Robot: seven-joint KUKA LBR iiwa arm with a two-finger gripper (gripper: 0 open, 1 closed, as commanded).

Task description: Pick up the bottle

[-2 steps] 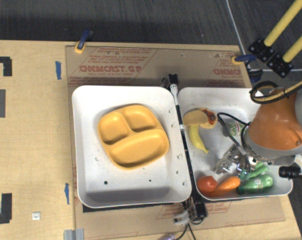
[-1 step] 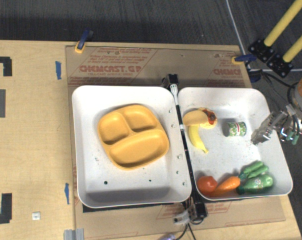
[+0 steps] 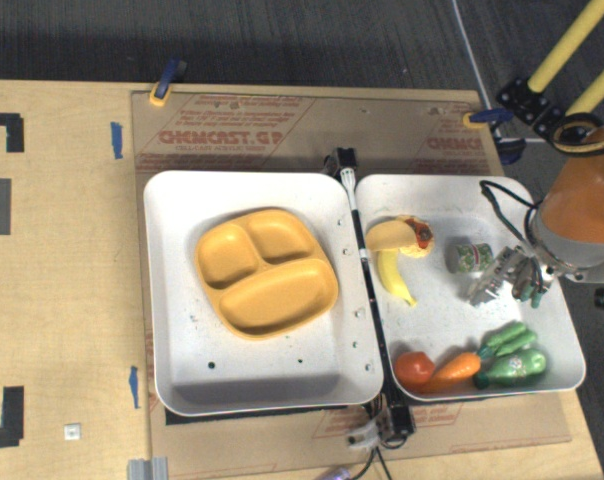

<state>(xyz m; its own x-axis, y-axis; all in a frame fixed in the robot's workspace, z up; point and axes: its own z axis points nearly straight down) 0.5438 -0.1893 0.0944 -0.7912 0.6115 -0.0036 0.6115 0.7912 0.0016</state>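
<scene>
- The arm (image 3: 580, 208) entered from the right and was cut off by the frame edge, so little beyond its orange band and grey wrist showed.
- The hand (image 3: 497, 283) hung low over the right bin (image 3: 452, 193); its metal fingers were a blurred tangle, and whether they were spread or closed could not be told.
- The bottle (image 3: 469, 257) (a small, greenish, see-through thing, probably lying on its side) sat in the right bin just left of the hand, seemingly apart from the fingers.
- A banana (image 3: 394, 276) and a yellow-and-red fruit (image 3: 400, 236) lay near that bin's left wall; a tomato (image 3: 413, 368), carrot (image 3: 456, 368) and green vegetables (image 3: 512, 356) crowded its near edge.
- The left bin (image 3: 172, 268) held a yellow divided plate (image 3: 266, 270).
- Both bins rested on cardboard over the pale wooden counter (image 3: 62, 268), with dark floor beyond.
- Bare white floor lay open in the right bin's middle, between bottle and vegetables.
</scene>
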